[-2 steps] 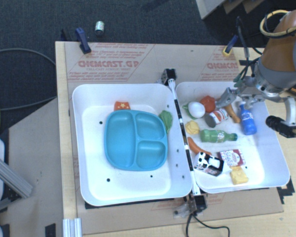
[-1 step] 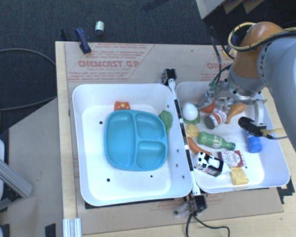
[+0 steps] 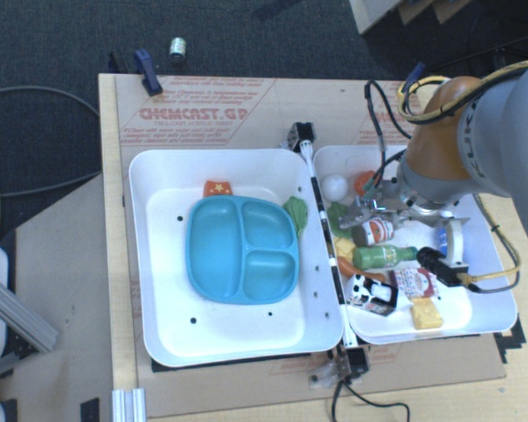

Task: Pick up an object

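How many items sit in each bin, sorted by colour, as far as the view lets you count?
Left bin:
Blue: 1, divided plate
Green: 1, leafy piece
Orange-red: 1, small block

Right bin, partly hidden by the arm:
Green: 1, bottle
White: 1, ball
Yellow: 1, block
Black-and-white: 1, patterned item

Total counted: 7; more lie under the gripper.

A green bottle [image 3: 383, 256] lies on its side mid-bin in the right bin [image 3: 488, 310], beside a red-and-white can [image 3: 378, 231].
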Available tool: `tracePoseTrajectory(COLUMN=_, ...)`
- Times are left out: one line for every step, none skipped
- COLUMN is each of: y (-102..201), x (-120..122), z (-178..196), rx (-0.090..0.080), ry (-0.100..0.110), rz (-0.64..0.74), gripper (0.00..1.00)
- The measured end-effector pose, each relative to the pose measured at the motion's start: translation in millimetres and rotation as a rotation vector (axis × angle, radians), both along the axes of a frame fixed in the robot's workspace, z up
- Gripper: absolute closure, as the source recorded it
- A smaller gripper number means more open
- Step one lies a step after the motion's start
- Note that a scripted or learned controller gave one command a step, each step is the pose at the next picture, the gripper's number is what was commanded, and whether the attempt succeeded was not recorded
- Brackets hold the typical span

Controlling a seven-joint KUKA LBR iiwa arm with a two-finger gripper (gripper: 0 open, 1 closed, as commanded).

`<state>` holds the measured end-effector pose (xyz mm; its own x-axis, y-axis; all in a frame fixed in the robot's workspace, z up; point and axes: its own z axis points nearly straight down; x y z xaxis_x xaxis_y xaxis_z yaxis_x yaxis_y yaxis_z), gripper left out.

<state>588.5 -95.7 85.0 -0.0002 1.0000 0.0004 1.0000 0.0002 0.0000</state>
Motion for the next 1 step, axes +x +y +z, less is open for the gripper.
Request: tracePoseTrajectory(y=-0.1, x=1.4, z=11.0, rx=-0.001, ry=-0.006, rz=-0.001, gripper=1.00)
